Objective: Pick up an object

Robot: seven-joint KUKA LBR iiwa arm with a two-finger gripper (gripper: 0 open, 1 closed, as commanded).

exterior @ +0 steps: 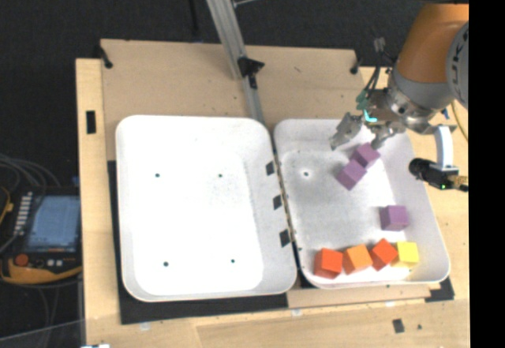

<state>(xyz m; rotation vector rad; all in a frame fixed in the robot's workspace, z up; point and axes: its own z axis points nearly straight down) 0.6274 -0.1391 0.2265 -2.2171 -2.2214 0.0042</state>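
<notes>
No legible text, label or number anywhere.

Bench (181,78) with 2 white bins (197,204)

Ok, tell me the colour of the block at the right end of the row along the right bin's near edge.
Yellow block, seen in the camera view.

You've got the gripper (364,136) over the right bin (316,196), fingers spread, nothing between them, just above two touching purple blocks (357,165). Third purple block (393,217) sits apart; orange-to-yellow row (365,257) along near edge
</notes>
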